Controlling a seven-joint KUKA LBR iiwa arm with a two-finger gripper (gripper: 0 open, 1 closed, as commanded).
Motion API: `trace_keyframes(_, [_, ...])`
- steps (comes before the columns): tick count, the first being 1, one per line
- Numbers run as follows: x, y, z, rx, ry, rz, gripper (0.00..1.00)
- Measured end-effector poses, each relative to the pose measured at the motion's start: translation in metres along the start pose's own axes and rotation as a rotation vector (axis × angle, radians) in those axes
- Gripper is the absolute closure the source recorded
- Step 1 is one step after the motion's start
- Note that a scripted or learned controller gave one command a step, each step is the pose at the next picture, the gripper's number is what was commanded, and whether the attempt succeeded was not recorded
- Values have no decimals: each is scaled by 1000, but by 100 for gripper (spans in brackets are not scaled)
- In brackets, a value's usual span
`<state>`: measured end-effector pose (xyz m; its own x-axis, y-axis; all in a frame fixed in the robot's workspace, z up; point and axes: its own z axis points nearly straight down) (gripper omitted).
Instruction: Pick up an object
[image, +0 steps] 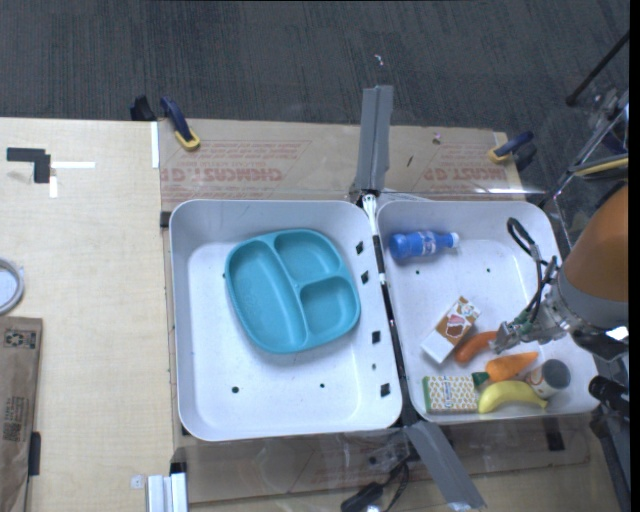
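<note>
step in hand: approach, nothing lifted yet. the gripper (522, 328) hangs low in the right bin (480, 270) at its 4 o'clock, just above the carrot (512, 366); finger state cannot be told. carrot: orange, tapered, lying flat, touching the banana (510, 397). next move calls for a clean descent clear of the banana.

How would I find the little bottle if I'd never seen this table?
Look in the right-hand shallow white bin, at its far end. The small blue plastic bottle lies there on its side, alone. It is blue with a white cap; the food toys cluster at the near end.
</note>
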<state>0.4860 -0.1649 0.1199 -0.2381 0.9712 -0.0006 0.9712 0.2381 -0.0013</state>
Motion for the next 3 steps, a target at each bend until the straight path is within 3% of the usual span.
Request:
trace_keyframes(1, [0,0,0,0,0,0,0])
trace_keyframes(2, [7,-7,29,1,1,21,0])
trace_keyframes(3, [7,-7,20,0,1,22,100])
